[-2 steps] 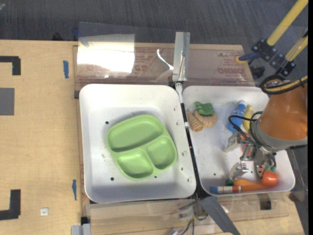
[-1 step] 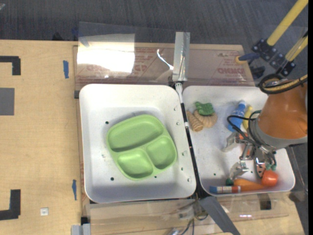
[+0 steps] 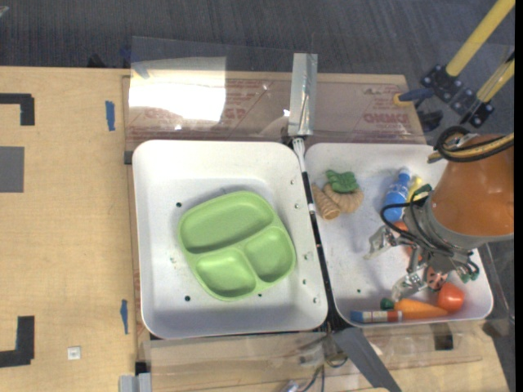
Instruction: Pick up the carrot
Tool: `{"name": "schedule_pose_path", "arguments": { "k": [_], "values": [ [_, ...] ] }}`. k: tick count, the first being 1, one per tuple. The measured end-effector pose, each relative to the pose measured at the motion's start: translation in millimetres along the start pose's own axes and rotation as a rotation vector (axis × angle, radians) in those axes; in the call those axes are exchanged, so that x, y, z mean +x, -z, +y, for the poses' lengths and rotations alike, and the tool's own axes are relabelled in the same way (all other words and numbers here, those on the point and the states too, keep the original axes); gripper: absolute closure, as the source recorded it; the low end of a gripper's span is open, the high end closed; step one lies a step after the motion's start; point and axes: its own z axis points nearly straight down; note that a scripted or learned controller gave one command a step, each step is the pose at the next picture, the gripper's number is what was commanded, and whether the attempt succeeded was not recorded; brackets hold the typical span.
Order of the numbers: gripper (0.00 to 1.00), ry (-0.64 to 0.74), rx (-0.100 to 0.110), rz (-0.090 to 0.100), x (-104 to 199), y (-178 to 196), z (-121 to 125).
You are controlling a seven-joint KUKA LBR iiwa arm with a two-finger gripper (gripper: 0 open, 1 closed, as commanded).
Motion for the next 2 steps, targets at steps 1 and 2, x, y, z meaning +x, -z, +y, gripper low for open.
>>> {"name": "schedule_pose_path", "arguments": {
  "k": [1,2],
  "values": [
    [0.00,0.016,-0.016,0.019,-81,73,70],
    [0.00,-0.084,-0.014,0.026,-47,-19,7]
  ]
}}
